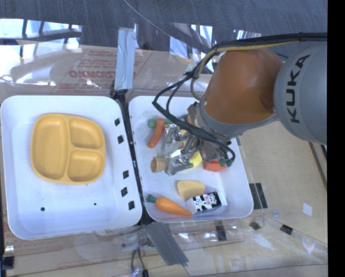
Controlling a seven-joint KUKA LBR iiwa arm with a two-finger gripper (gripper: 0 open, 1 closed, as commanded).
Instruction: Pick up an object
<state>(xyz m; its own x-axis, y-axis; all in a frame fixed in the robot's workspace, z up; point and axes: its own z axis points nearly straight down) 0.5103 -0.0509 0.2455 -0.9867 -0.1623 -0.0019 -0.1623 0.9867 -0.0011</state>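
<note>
Grey carpet borders a cardboard-lined worktop (pixel 92 68) carrying two shallow white bins, seen from above as I reach in from the right.

Left bin (pixel 22 212): a yellow divided plate (pixel 68 148), and nothing I need. Right bin (pixel 242 203): toy food, scattered. At its left side an upper carrot (pixel 156 133) lies slanted, with a small tan piece (pixel 157 164) just below it. Along the front edge sit a lower carrot (pixel 168 206), a pale yellow wedge (pixel 190 188) and a small carton printed with a cow (pixel 206 202), the carton touching the wedge's lower right. A red-orange piece (pixel 214 166) pokes out beside my wrist.

Any of these would do. My pincer (pixel 181 154) is down in the middle of the right bin, over something yellow that I cannot identify, with the tan piece just to its left. Metal and cable clutter hide my fingertips, so I cannot tell how wide I stand or whether anything is between them.

These look like hollow plastic toys: light and stiff, and likely slick enough to squirt sideways if pinched off-centre. I judge the carrots best taken across the middle of the body, where the sides run nearly parallel, not at the tapered tip. The carton offers flat faces, though its place by the bin wall leaves little room.
</note>
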